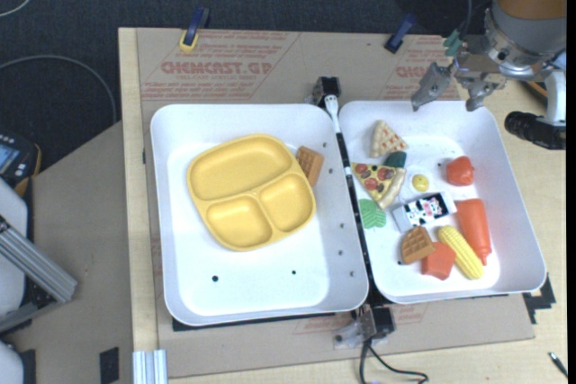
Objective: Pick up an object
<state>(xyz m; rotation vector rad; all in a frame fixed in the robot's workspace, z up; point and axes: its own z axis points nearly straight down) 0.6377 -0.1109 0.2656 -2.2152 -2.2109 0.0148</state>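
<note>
Nearest the camera, the front rim of the right bin (468, 290) is sitting low in the view, and just inside it a heap of toy food is crowding together: a yellow corn cob (460, 251) is lying against an orange carrot (474, 227), with a red block (439, 262) and a brown waffle piece (416, 244) touching at its 9 o'clock side. A black-and-white card (426, 208) is resting just beyond them, partly overlapped, its print too small to read. Toward 10 o'clock from the card, a pizza slice (380, 181) is lying beside a green piece (372, 213) whose shape is hard to make out. A small yellow round thing (420, 183), a red tomato-like piece (460, 170) and a tan wedge (387, 139) are lying apart nearer the far rim.

The gripper (449, 92) is hanging above the bin's far rim, at 12 o'clock from the heap, its two fingers spreading apart with nothing between them. The arm above it is being cut off by the view's top right corner.

At 9 o'clock, the left bin (171, 220) is bearing a yellow divided plate (250, 191), and a brown waffle bit (310, 165) is leaning at the plate's 2 o'clock edge, partly tucked behind it.
</note>
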